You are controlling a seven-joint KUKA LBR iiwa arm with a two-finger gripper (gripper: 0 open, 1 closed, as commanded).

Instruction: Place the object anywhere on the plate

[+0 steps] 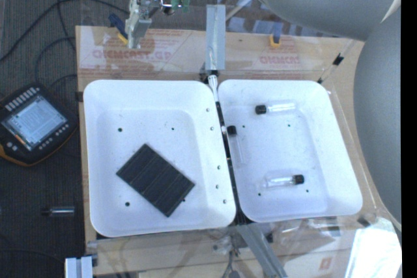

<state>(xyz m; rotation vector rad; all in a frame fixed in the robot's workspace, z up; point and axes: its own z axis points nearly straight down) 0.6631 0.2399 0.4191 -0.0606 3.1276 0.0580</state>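
A: Bench (91, 52) carries two white bins. What do I have to work with?

B: The dark plate (156, 180) lies flat in the left bin (98, 101). Two clear vials (275, 108) (285, 180) lie in the right bin (326, 140), well apart, so either can be approached. The gripper (138, 23) hangs beyond the left bin's far rim; I cannot tell its state. Nothing stands above either bin.

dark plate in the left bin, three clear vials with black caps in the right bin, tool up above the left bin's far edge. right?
Not quite: the camera view shows two clear vials with black caps in the right bin, one nearer the far wall, one nearer the front. The dark plate is in the left bin, and the tool is above its far edge.
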